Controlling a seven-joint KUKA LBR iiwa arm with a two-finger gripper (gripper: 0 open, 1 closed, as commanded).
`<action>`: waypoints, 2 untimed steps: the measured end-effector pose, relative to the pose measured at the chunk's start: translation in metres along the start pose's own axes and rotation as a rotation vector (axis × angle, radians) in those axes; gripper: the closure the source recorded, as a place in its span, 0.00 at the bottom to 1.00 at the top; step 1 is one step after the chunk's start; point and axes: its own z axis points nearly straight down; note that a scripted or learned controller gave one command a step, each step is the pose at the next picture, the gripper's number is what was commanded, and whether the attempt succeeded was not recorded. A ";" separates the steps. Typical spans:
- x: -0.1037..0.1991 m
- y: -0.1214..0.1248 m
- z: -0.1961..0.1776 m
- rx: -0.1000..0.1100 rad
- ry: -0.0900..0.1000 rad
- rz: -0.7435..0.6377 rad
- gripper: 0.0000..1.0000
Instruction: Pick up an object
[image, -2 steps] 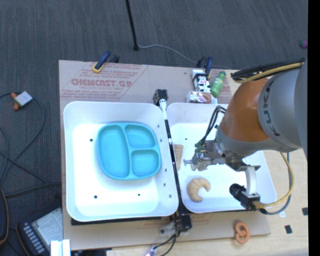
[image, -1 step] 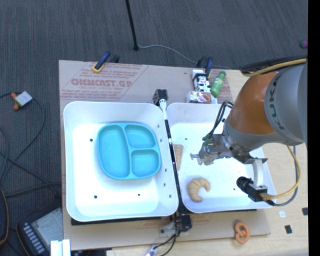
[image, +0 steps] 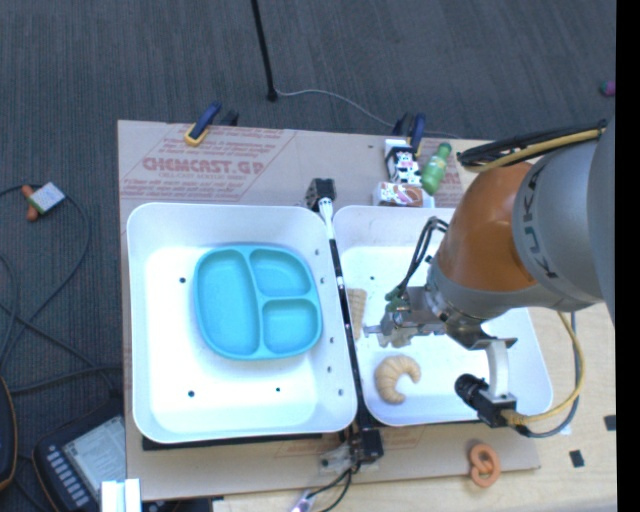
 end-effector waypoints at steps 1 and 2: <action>-0.017 0.000 0.000 -0.001 -0.001 0.001 1.00; -0.009 0.000 0.000 0.000 0.000 0.000 1.00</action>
